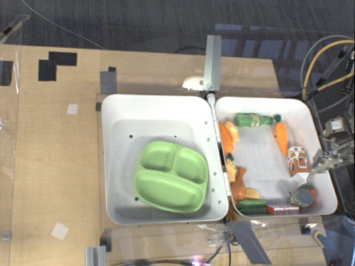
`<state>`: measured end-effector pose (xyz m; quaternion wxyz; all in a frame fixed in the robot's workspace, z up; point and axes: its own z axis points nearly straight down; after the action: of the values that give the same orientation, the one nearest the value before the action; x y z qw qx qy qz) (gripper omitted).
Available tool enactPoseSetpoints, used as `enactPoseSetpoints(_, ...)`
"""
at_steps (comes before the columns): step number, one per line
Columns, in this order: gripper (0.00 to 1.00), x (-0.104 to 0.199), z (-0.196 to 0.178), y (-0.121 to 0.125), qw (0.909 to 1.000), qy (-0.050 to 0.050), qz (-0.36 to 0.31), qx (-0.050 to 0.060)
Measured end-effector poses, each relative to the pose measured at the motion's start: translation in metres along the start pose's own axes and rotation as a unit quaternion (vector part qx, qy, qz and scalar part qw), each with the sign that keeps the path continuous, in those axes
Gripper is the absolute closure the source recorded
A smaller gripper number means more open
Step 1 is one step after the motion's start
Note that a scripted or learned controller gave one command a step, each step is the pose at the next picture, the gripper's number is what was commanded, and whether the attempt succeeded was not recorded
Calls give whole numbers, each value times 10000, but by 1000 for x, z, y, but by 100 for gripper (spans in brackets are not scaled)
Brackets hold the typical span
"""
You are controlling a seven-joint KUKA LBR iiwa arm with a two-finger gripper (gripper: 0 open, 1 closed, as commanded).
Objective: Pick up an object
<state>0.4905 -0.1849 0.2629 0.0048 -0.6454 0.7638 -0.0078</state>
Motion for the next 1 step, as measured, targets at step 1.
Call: enactPoseSetpoints(1,100,-103,14,-71,9999,-51,-143,-64)
